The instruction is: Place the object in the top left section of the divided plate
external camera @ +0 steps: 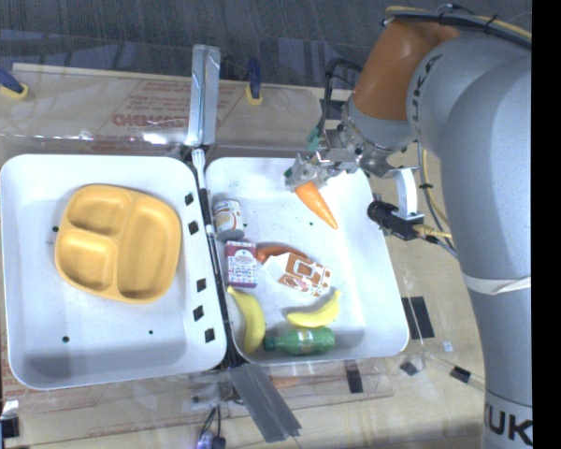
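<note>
A yellow divided plate [120,242] lies in the left bin [23,279], with nothing in its three sections; its top left section [98,210] is bare. An orange toy carrot [319,204] hangs point-down over the back of the right bin [379,279]. My gripper [309,174] is at the carrot's thick end and shut on it. The grey arm with its orange band comes in from the upper right.
In the right bin lie a small can [226,217], a purple-labelled pouch [240,263], an orange and white packet [299,272], two bananas [249,317] [314,312] and a green bottle [300,341]. A metal divider [204,101] stands between the bins.
</note>
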Available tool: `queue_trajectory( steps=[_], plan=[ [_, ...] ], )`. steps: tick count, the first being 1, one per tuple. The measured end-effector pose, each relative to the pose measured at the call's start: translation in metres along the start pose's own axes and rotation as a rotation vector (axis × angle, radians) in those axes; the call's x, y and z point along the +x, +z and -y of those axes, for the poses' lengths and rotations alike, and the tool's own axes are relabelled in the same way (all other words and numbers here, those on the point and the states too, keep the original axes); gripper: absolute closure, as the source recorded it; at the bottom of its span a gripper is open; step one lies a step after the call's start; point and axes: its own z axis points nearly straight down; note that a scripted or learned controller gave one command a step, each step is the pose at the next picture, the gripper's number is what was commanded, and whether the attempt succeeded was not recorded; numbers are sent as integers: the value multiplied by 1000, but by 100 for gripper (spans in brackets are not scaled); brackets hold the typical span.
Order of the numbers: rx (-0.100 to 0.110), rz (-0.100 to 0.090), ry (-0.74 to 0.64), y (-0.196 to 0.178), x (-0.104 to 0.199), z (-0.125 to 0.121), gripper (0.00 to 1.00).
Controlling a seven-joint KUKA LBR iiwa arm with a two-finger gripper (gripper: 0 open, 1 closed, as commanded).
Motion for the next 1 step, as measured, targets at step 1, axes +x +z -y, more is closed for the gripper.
queue_trajectory(
  steps=[1],
  plan=[
    [-8, 0, 62, 88, 30, 93, 100]
  ],
)
